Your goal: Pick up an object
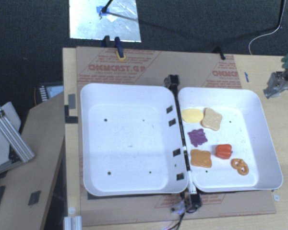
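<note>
Two white bins side by side on table (259,66): left bin (127,92), right bin (266,128). Cardboard sheet (149,63) under bins. Foil sheet (105,13) far left. Black clips (175,123) along shared rim.

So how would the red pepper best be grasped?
Probably from straight above, closing across the red pepper's rounded body. It stands the tallest of the items, with bare bin floor on every side; the pretzel lies apart below it.

You saw the bench (259,75) bearing a printed cardboard sheet (134,63); on that sat two white bins, left bin (93,99) touching right bin (266,143).
</note>
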`<state>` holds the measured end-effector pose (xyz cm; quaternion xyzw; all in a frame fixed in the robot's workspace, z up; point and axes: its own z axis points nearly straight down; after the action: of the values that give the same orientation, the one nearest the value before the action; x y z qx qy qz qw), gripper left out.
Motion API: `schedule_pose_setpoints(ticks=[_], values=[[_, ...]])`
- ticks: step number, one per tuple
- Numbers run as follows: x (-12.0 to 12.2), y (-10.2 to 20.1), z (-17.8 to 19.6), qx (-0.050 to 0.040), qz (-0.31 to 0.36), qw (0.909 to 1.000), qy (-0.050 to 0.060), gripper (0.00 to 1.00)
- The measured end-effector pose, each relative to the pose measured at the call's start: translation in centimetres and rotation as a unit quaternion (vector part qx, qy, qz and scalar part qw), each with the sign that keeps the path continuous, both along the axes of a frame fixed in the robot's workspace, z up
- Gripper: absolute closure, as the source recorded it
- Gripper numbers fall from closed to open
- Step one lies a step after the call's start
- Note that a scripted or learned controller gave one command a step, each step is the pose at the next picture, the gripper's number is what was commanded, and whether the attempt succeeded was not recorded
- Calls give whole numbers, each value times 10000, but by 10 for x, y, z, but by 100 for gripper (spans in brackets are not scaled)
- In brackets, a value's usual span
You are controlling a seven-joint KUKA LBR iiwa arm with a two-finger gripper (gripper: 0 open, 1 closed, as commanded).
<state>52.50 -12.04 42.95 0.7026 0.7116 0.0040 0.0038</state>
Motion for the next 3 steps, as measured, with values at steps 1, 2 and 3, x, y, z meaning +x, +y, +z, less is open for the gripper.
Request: schedule_pose_setpoints(ticks=[1, 2, 3], values=[[-41, 7, -155, 16, -61, 9999, 128, 100], [-37, 125, -90, 18, 23, 10000, 10, 100], [-38, 224, 66, 37, 21, 10000, -50, 100]])
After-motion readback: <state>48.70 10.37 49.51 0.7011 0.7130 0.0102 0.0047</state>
